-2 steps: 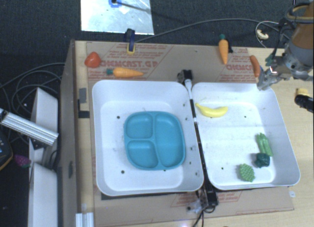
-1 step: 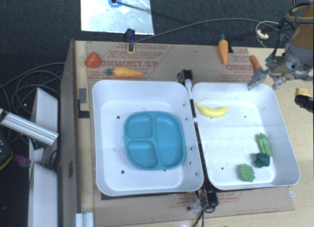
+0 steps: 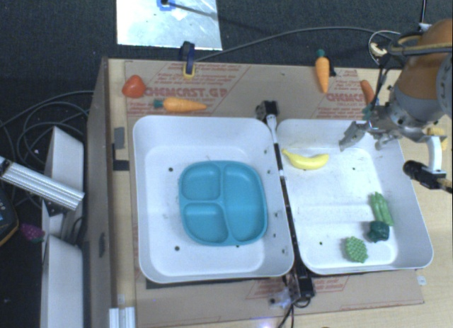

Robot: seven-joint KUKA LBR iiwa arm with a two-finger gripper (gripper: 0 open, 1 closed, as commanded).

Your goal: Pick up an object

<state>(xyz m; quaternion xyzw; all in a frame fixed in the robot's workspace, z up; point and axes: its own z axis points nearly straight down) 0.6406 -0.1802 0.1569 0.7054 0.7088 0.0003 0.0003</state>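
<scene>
Step in hand: approach to a pick. The gripper (image 3: 362,135) hangs above the far edge of the right bin (image 3: 407,199), with no object between its fingers.
Gripper state: fingers spread apart, one prong angled toward the bin's centre, the other toward the arm; nothing is held.
Nearest target: the banana (image 3: 306,159) lies in the right bin's far left area, near the divider between the bins and apart from the gripper.
Other targets: a long green vegetable (image 3: 381,207), a dark green broccoli piece (image 3: 378,232) and a knobbly light green piece (image 3: 355,249) lie toward the bin's near right corner, close together.
Recommended approach: judged from this layout, the banana is the clearest choice, as it lies alone with open floor around it. Centre the fingers over its middle, align them across its narrow width, descend until they straddle it, then close.
Risk: the curved body may roll or slip out if it is gripped near a tapered end; the bin wall close by limits finger room on that side.
Banana material: smooth, glossy, yellow, crescent-shaped; probably a plastic toy.
Green items: bumpy or ridged surfaces, small, irregular.
Bins: shallow, white, smooth, rounded corners.
Left bin (image 3: 159,178) contents: a blue divided tray (image 3: 222,201) with three compartments.
Bench top: brown board bearing toy carrots (image 3: 323,73) and an orange-red toy (image 3: 133,86) beyond the bins.
</scene>
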